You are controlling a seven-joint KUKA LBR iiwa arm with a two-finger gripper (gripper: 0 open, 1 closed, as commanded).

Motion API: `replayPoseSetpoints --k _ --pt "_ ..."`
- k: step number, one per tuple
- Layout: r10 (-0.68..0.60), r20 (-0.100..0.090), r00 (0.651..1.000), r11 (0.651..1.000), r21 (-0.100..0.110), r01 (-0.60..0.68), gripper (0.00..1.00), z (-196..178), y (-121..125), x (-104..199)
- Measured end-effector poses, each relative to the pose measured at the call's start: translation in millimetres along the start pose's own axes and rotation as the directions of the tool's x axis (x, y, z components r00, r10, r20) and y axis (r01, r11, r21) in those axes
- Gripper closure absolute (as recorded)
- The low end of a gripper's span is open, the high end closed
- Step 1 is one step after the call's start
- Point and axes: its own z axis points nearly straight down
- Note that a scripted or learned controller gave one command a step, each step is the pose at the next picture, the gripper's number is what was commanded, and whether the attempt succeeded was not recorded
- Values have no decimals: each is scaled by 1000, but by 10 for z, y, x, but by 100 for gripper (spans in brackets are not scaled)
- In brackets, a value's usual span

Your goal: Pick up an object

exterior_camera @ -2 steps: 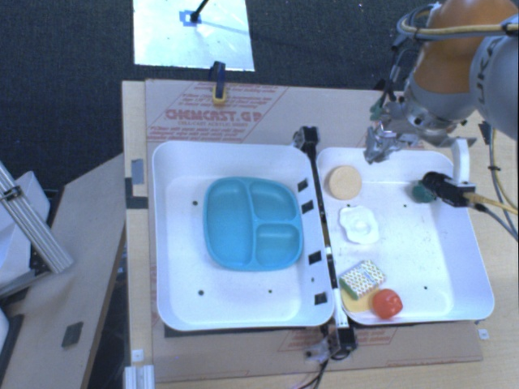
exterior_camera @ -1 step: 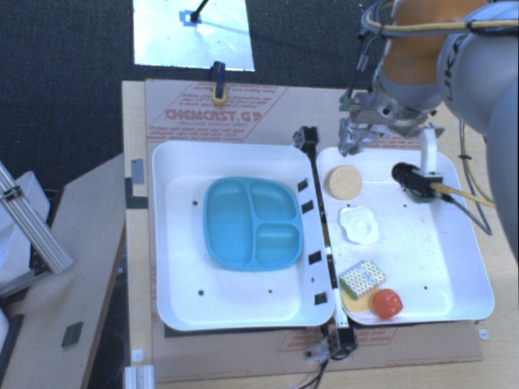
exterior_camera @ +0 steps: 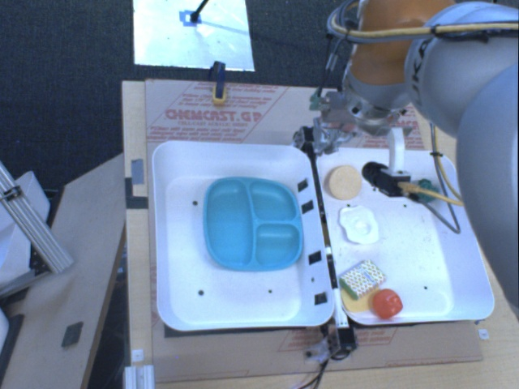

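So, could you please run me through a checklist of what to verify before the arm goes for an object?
1. Objects lie in the right white bin: ok. There is a round tan cookie, a white fried-egg toy, a patterned small box and a red tomato toy.
2. Pincer over a target: not ok, it sits near the bins' top divider.
3. Pincer opening: cannot tell.
4. Cookie free of neighbours: ok.
5. Box and tomato apart: not ok, they are nearly touching.

Cardboard sheet (exterior_camera: 243,104) under bins: red print "CHEMCAST", rest unclear.
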Motion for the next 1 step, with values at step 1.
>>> replayPoseSetpoints --k 1 --pt "0 0 1000 1000 0 0 100 54 86 438"
